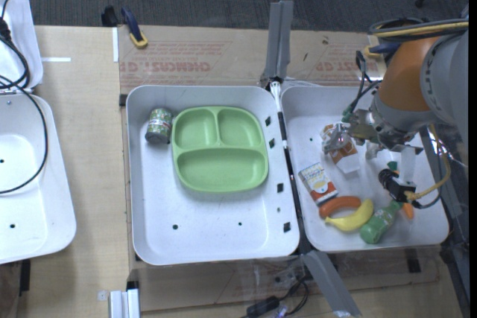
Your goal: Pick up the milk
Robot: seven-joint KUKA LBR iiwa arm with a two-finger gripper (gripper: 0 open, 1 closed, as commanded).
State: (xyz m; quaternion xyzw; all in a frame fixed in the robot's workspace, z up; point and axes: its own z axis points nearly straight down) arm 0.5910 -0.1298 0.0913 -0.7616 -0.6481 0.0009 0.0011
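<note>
The milk looks to be the small white carton (316,183) with blue and orange print, lying flat in the left part of the right bin (298,123). My gripper (335,136) hangs over the middle of that bin, up and to the right of the milk and apart from it. Its metal tip is right against a brown and white carton (345,154). The tip hides the contact, so I cannot see whether that carton is held.
Below the milk lie a red sausage (337,205), a banana (352,218), a green bottle (378,224) and a carrot piece (407,210). The left bin (149,220) holds a green divided plate (219,148) and a small tin (158,125). Cables hang off the arm at right.
</note>
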